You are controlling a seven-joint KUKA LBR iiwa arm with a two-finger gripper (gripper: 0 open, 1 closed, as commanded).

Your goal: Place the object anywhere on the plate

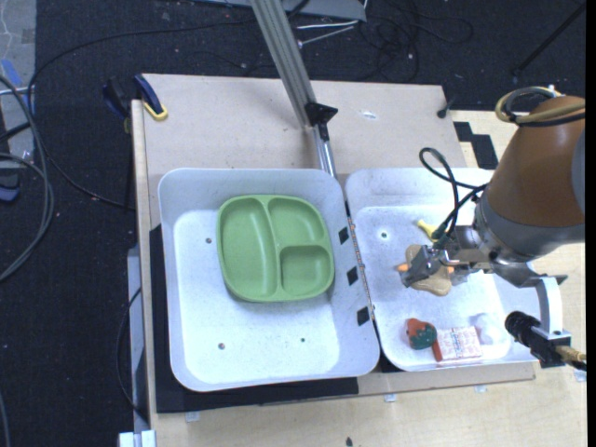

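Observation:
A green plate (276, 248) with three compartments lies in the left bin (196, 343), with nothing on it. My gripper (422, 263) is low in the right bin (377, 217), reaching in from the right. It hangs right over a tan lump (434, 285) and an orange piece (402, 267), which partly show beneath it. Whether it touches either one is hidden by the gripper body.
In the right bin there are also a yellow piece (424, 226) behind the gripper, a red and green toy (419, 333), a red-and-white packet (458, 344) and a small white item (481, 324) near the front. A metal pole (289, 54) slants over the bench behind the bins.

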